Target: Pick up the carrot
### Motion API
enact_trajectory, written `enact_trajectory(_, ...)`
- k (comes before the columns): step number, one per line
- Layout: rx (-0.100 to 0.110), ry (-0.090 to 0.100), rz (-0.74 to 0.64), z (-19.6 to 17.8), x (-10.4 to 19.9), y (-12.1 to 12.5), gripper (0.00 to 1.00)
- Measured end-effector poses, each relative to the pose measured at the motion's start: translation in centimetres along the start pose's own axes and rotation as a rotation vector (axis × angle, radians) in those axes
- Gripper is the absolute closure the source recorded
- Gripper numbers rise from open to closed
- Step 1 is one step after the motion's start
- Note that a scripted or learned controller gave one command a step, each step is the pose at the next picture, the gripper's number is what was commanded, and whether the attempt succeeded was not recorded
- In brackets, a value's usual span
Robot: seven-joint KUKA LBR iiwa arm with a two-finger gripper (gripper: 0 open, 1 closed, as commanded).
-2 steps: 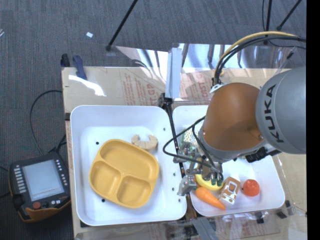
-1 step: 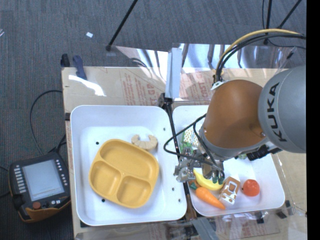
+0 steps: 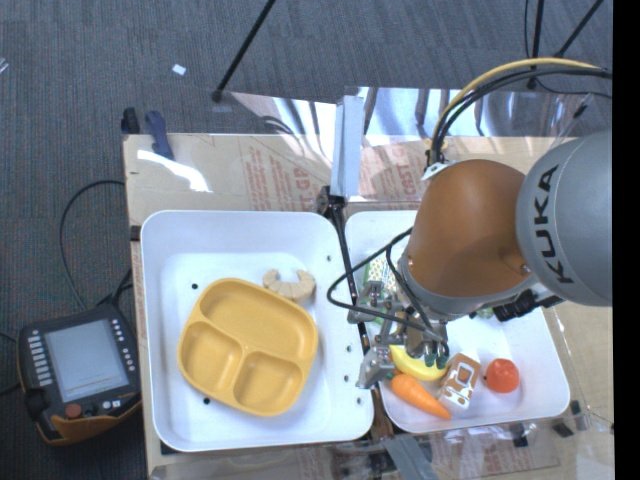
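Hovering low over the right bin (image 3: 555,383), the claw (image 3: 405,353) hung just above the banana (image 3: 418,364); whether it was apart or together could not be told. The carrot (image 3: 420,396) lay free near that bin's front edge, beside a small carton (image 3: 459,380) and a tomato (image 3: 501,375), so the pick was not yet done. The arm (image 3: 480,238) hid much of the bin. The left bin (image 3: 165,268) held a yellow divided plate (image 3: 248,345) and a croissant (image 3: 290,284).

One fixed camera hangs above the tabletop (image 3: 230,173), looking down at a slant from a middling distance. Both white bins (image 3: 160,268) sit in the lower half, the dark floor (image 3: 100,48) toward twelve o'clock, and the arm (image 3: 560,228) enters from three o'clock.
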State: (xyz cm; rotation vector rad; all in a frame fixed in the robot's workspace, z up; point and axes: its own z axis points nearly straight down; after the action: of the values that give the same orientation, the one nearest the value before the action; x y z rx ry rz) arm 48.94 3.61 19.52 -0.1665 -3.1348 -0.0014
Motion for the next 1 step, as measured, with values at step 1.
enact_trajectory(1,0.0,0.0,-0.003,-0.9,-0.09,0.04,1.0)
